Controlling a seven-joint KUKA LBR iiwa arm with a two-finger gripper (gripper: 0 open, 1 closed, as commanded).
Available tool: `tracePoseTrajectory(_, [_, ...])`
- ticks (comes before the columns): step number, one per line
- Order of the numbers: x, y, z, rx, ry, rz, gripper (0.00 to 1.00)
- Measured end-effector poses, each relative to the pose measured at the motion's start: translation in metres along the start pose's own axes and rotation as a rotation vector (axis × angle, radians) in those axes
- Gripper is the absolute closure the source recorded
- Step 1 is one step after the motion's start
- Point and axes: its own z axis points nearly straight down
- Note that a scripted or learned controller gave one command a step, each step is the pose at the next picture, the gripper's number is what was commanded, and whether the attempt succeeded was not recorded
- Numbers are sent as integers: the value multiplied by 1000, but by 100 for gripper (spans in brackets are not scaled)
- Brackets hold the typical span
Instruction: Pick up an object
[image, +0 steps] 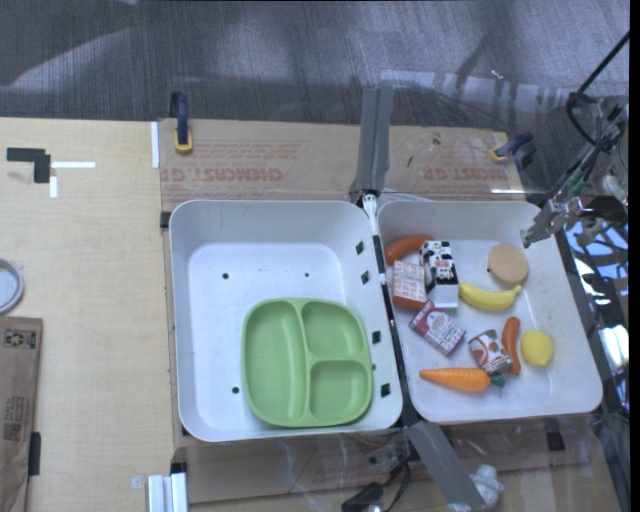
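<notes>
gripper (548, 218) at right bin's (575, 405) upper-right rim — finger state you cannot tell | nearest: tan round cookie (508, 265), just down-left | banana (488, 295) beyond — lies left-right

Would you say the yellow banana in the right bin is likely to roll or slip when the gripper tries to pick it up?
The banana looks smooth and glossy, so it may slip. Its curved shape probably makes it rock or pivot rather than roll away. It looks like a toy, so likely light and stiff.

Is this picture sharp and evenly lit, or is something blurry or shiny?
In the camera view, light is even and soft: the green plate and banana are sharp with faint shadows; the right bin shows mild glare; the gripper at the right edge looks blurred, with bluish reflections nearby.
</notes>
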Motion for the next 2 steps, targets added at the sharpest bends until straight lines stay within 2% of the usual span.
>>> tracePoseTrajectory(1, [20, 27, 119, 1, 1, -59, 0])
tracePoseTrajectory(2, [62, 10, 139, -30, -26, -186, 0])
